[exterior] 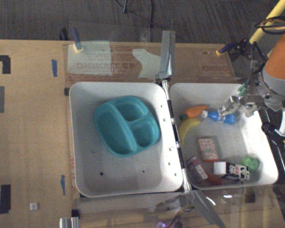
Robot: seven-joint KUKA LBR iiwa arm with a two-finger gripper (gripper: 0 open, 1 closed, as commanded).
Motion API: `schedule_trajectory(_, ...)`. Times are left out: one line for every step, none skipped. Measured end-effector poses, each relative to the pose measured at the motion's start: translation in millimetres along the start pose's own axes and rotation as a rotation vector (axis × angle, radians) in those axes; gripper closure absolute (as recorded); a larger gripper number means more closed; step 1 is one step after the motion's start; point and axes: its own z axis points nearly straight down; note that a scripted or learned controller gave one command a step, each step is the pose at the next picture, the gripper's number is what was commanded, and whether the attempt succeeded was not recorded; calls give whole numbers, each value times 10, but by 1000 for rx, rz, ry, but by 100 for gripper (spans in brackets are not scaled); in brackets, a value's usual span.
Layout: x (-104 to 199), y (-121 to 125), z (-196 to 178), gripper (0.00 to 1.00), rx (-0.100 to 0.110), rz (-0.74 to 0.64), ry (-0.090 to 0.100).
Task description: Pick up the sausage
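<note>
Your gripper (229, 109) sits low over the upper part of the right bin (270, 146), its metal fingers (226, 111) pointing toward the bin's middle and ending right at a blue object (223, 117); whether the fingers are spread or closed you cannot tell from this angle, and nothing is clearly seen between them. Behind them you see the grey wrist and the orange band (281, 64) at the bench's right edge. Just left of the blue object lies an orange carrot-like piece (195, 111), and below that a yellow banana (187, 127) curves along the bin's left wall. Near the bin's centre you have a small pink-and-white box (208, 148). The sausage (197, 168), a dark reddish piece, lies by the lower left corner of the right bin, close to the near wall and well apart from the gripper. Along that same near wall you find a white block (220, 167), a black-and-white patterned item (238, 171) and a green object (251, 163) toward the lower right corner. The left bin (83, 127) carries a teal divided plate (127, 125), set above its centre
</note>
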Motion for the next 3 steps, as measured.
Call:
schedule_trajectory(-454,156,1004,0,0,68,0)
schedule_trajectory(14,-326,1143,0,-7,23,-2)
schedule_trajectory(497,-882,1139,0,-8,0,-1)
